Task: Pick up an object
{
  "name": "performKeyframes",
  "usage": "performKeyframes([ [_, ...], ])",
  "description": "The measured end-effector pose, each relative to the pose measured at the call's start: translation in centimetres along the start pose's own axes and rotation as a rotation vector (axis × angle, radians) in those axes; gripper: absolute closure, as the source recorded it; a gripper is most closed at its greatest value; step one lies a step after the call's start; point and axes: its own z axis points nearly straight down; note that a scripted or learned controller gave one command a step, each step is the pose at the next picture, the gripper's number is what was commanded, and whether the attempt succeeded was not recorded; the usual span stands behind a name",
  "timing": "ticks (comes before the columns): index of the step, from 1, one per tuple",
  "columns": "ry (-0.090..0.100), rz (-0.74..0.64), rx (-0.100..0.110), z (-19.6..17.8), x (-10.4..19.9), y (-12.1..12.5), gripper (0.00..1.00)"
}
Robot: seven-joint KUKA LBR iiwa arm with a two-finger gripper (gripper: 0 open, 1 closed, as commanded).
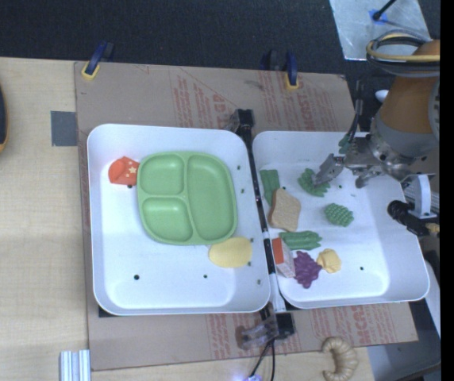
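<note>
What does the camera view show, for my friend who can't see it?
A robot gripper hangs over the right bin, right by a green toy. The left bin has a green divided plate.

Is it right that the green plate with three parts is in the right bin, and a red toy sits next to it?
Not quite. The camera view shows the green plate in the left bin, not the right one. The red toy does sit next to it, at the plate's upper left corner.
</note>
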Motion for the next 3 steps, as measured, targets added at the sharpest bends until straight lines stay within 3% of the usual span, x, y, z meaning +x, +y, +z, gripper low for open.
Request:
performKeyframes([
  [2,-0.001,0.0,-0.001,5.7,-2.5,-5.1,0.0],
  [3,-0.002,-0.001,-0.004,4.5,-2.5,-4.9,1.0],
])
